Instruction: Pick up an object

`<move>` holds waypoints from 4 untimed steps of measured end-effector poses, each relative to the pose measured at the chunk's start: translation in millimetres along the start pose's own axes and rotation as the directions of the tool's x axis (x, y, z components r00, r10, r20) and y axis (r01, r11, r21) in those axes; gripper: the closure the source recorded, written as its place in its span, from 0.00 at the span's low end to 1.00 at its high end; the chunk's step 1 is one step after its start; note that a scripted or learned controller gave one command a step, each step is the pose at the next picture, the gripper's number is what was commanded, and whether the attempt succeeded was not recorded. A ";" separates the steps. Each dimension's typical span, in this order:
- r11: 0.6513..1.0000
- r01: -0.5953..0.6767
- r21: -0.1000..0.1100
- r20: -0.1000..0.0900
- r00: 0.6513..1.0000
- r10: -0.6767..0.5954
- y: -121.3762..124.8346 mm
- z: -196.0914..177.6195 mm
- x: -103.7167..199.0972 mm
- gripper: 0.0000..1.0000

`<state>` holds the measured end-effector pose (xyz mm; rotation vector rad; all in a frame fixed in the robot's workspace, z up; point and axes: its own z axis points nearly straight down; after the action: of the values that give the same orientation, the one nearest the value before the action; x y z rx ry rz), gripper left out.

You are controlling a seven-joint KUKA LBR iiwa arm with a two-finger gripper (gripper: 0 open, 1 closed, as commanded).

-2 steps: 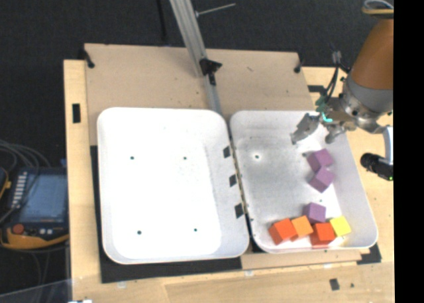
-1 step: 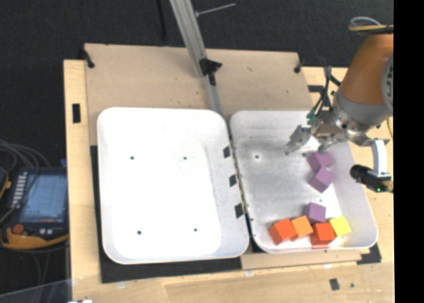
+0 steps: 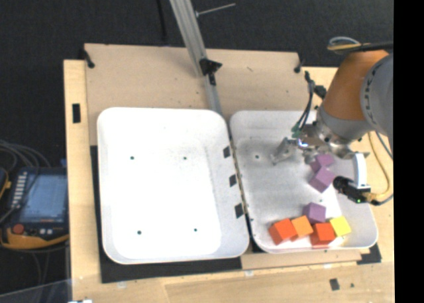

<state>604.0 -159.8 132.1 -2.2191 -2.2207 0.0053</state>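
Risk: gripper (image 3: 286,150) hangs over bare floor in the right bin (image 3: 260,130), can't tell its state, while the purple blocks (image 3: 322,177) sit just beside the wrist, so a straight descent likely closes on nothing or knocks them.

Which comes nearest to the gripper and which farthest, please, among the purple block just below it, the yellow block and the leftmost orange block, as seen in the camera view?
Measured from the gripper:
1. Purple block, just below and right of it, mid right bin.
2. Yellow block and leftmost orange block, both along the right bin's near edge, are too close to call.
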 end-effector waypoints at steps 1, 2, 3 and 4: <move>1.000 -0.004 -0.005 0.002 1.000 0.004 0.6 36.0 -1.2 0.00; 1.000 -0.010 -0.011 0.002 1.000 0.010 1.9 22.8 -2.4 1.00; 1.000 0.002 -0.011 0.001 1.000 -0.002 8.8 -32.9 5.2 1.00; 1.000 0.004 -0.012 0.002 1.000 -0.004 13.2 -94.3 -4.3 1.00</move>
<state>617.6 -164.0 226.3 -2.2221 -2.2321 -0.0059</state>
